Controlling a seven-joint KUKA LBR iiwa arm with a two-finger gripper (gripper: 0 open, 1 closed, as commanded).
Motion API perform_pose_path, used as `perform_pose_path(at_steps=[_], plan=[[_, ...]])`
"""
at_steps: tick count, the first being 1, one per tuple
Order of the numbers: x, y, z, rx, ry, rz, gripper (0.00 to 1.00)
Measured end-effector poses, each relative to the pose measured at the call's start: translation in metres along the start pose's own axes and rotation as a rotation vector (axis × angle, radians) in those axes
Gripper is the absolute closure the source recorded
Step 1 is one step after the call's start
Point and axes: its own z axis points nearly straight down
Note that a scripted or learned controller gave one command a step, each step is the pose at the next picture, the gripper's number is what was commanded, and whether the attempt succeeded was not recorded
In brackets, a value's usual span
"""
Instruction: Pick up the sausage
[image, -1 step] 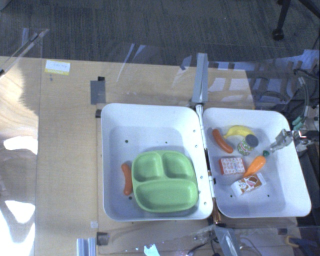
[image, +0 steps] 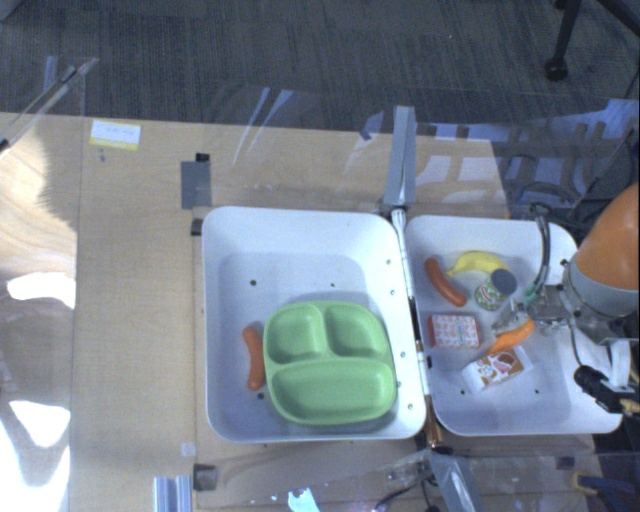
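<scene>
Surface (image: 130, 300): I see pale wood under the slanted overhead camera, with dark carpet along the top of the frame and a yellow label (image: 115, 133) at the upper left.
Left bin (image: 225, 240): white and shallow, it sits in the middle of the frame.
Green plate (image: 330, 362): a three-part plate lies in the lower half of the left bin.
Second sausage (image: 254, 357): an orange-red link lies lengthwise just beside the plate's left edge, in the left bin.
Right bin (image: 520, 410): white, it sits just beside the left bin, towards the right of the frame.
Sausage (image: 446, 281): a reddish link lies on a slant in the upper left part of the right bin, apart from the gripper.
Banana (image: 477, 263): yellow, it lies just to the upper right of the sausage.
Round tin (image: 493, 291): it stands below the banana, near the sausage's right end.
Patterned box (image: 454, 330): a small pinkish square lies flat below the sausage.
Carrot (image: 512, 337): an orange piece lies tilted right of the box.
White packet (image: 495, 369): it lies just below the carrot.
Arm (image: 612, 245): grey with an orange top, it reaches in from the right edge.
Gripper (image: 530, 312): it sits over the right bin, right above the carrot and right of the tin; I cannot tell whether it is open or closed, and I see nothing held in it.
</scene>
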Motion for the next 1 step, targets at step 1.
perform_pose_path(at_steps=[1], plan=[[-0.0002,0.0030,-0.0124,-0.008,-0.002,-0.001,1.00]])
